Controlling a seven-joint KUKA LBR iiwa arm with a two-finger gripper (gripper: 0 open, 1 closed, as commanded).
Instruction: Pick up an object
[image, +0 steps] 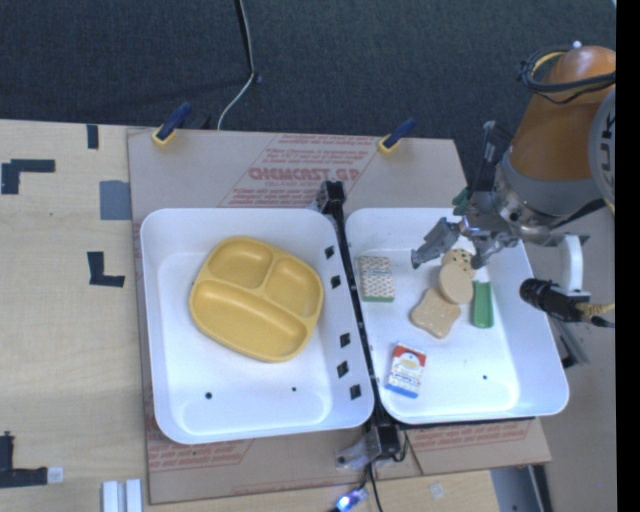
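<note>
My gripper (450, 256) hangs over the back of the right bin (500, 395), open, its dark fingers (430, 246) spread apart. Just below and between the fingertips lies a round tan piece (456, 278), with nothing gripped. A second tan piece shaped like a slice of bread (434, 314) touches its lower left. A green marker (482, 304) lies right beside them. A small checked pack (376, 278) sits near the bin's left wall. A red, white and blue box (406, 370) lies toward the front.
The left bin (170, 400) holds a yellow divided plate (258, 297). A black ridge (345, 300) separates the two bins. The arm's orange band (575, 75) and grey wrist rise at the right edge. Yellow-and-blue clamps (172, 122) hold the cardboard at the back.
</note>
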